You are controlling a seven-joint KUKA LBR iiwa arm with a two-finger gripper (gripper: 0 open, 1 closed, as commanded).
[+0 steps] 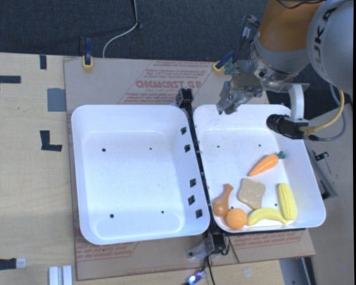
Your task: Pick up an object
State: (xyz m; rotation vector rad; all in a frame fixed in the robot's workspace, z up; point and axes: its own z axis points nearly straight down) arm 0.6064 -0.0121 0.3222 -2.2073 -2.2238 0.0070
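My gripper [228,107] hangs over the far left corner of the right bin [237,141], with nothing between its fingers, which look close together. Toy food lies at the near end of that bin: an orange carrot [264,164], a tan slice of bread [251,193], a yellow corn cob [286,201], a yellow banana [266,217], an orange ball [236,219] and a brown drumstick [223,200]. All of them lie well in front of the gripper.
The left bin [133,171] sits beside the right one, joined along a black clipped seam [193,159]. Both rest on a cardboard sheet [160,82]. A black cylinder with a white bracket [288,123] juts over the right bin's far right rim.
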